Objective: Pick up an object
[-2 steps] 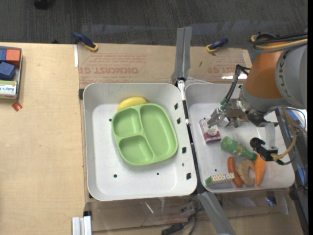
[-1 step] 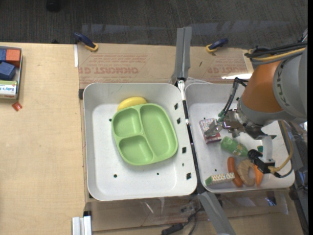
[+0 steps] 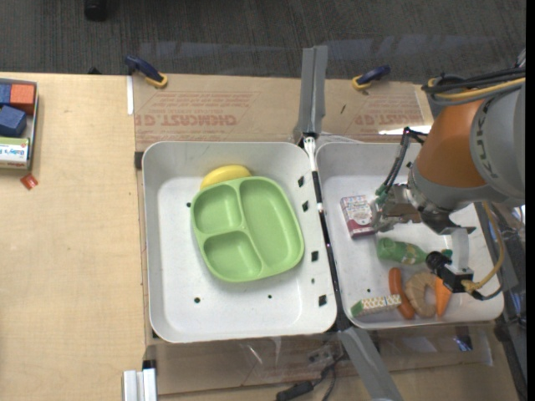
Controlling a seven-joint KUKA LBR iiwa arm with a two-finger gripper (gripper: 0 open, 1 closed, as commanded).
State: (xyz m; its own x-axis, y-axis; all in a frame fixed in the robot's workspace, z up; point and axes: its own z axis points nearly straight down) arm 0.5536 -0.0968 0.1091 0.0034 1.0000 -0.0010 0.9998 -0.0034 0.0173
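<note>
The arm, grey with an orange band, reaches in from the right and stands over the right bin. The gripper is low inside this bin, just beside a small pink and white packet that lies near the bin's left wall. Whether the gripper is open or closed, or touches the packet, cannot be told from this view.

Contents of the right bin, below the gripper:
- a green bottle-like item, lying on its side, near the gripper
- an orange and brown cluster of items toward the lower right corner
- a small flat box with printed text, against the lower edge, just beside the cluster

Contents of the left bin:
- a green divided plate with three compartments, set at a tilt near the centre
- a yellow object, partly hidden under the plate's upper edge

Both bins rest on brown cardboard, held at the far edge by clamps. On the wooden bench at far left stands a small box of coloured blocks
</note>
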